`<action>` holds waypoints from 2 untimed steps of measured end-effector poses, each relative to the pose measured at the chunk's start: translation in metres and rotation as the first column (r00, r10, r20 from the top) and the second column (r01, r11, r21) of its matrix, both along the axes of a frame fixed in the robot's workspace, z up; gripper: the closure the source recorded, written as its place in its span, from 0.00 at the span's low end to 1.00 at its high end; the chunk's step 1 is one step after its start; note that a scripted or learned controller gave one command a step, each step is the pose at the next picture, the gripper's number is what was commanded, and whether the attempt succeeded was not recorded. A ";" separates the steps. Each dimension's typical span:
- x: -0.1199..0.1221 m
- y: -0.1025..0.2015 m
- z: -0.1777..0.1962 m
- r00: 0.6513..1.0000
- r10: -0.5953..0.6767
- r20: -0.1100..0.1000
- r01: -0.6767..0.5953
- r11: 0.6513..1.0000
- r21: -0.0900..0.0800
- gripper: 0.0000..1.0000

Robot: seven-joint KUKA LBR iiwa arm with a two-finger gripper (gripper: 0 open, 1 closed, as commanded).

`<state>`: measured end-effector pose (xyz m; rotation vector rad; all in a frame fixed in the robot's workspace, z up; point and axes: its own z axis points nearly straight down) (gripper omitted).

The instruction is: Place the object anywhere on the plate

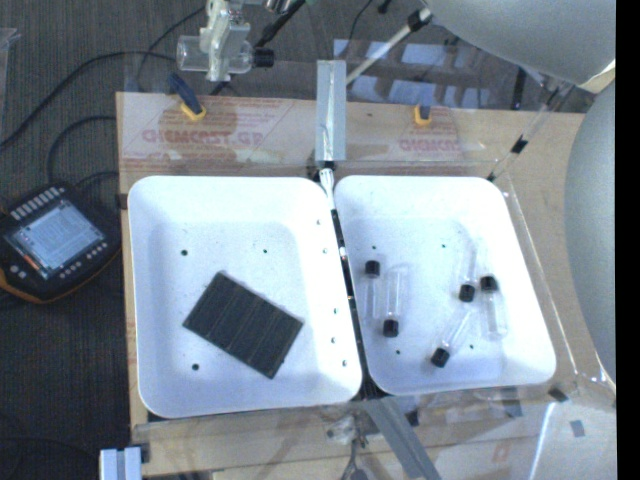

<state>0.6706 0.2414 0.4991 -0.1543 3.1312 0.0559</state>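
A dark grey rectangular plate (243,325) lies flat and turned at an angle in the left bin (160,208), toward its front. Several clear vials with black caps lie scattered in the right bin (430,193). One vial (394,293) rests near the divider with its cap (390,326) toward the front. Another black cap (372,267) sits just beside it. More vials (492,313) lie toward the right side, one with its cap (440,356) near the front. The grey arm body (520,13) looms over the top right corner, well above the bins.
A metal post (330,108) stands behind the seam between the bins. A clamp-like fixture (215,43) hangs at the top left. A handheld pendant (55,238) lies on the floor to the left. Cables run across the back.
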 end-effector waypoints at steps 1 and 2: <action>0.002 0.000 0.008 1.000 -0.001 0.002 0.001 1.000 0.003 1.00; -0.001 -0.008 -0.099 0.991 0.135 -0.006 -0.135 0.990 -0.036 1.00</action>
